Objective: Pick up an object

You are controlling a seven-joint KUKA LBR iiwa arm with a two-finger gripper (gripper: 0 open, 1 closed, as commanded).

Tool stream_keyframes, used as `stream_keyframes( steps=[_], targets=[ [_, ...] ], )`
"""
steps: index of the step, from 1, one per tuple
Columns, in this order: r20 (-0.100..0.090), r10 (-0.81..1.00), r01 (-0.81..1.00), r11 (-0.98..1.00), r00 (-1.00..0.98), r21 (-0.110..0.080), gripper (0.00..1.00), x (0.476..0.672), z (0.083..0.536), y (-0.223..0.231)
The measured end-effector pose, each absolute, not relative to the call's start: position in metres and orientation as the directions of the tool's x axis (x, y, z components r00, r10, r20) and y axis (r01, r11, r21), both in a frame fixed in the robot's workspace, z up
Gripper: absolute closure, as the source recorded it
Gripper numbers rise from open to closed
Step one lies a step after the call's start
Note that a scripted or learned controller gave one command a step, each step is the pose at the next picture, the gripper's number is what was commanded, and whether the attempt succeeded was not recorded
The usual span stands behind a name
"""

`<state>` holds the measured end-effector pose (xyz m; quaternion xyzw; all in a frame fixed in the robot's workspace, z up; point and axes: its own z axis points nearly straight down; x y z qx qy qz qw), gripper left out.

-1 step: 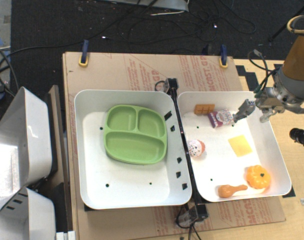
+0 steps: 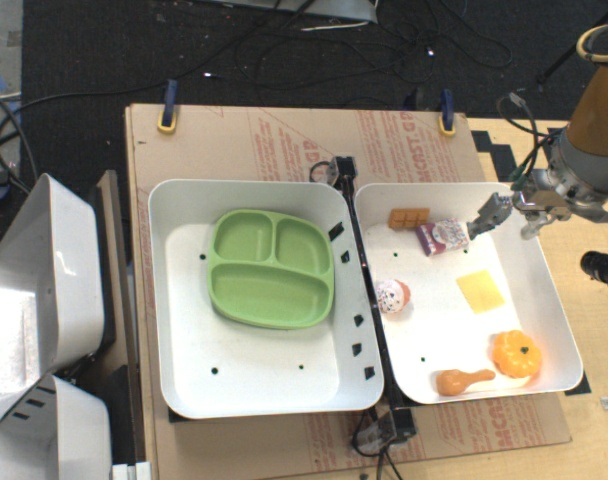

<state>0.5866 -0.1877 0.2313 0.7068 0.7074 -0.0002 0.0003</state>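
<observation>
The small purple-and-white packet point(image 2: 443, 236) lies in the right bin point(image 2: 549, 298), near its far edge and just beside the end effector point(image 2: 506, 216), so I judge it the likeliest pick. It looks light and somewhat crinkly, probably a little slippery; taking it across its short width should hold best.

From the left: the left bin point(image 2: 184, 368) holds one green divided plate point(image 2: 272, 270), lying flat. In the right bin there are six things, well apart for the most part: one round white-and-pink ball-like toy point(image 2: 392, 296) near the dividing wall, one orange block bar point(image 2: 408, 218) at the far edge just left of the packet, one flat yellow slice point(image 2: 481, 291) in the middle, one orange gourd-shaped piece point(image 2: 463, 380) and one orange pumpkin point(image 2: 515, 354) near the front edge.

The end effector hangs over the far right part of that bin, spread apart and grasping nothing; one dark finger point(image 2: 489, 215) points toward the packet. Both bins sit side by side on the worktop point(image 2: 284, 138).
</observation>
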Motion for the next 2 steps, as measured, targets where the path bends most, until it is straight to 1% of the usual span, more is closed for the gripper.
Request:
stream_keyframes(
  steps=[1,2],
  targets=[
    [0.001,1.0,1.0,-0.002,0.002,-0.004,0.0,0.581,0.169,-0.19],
    [0.001,1.0,1.0,-0.001,0.001,-0.005,0.0,0.577,0.106,-0.187]
  ],
)
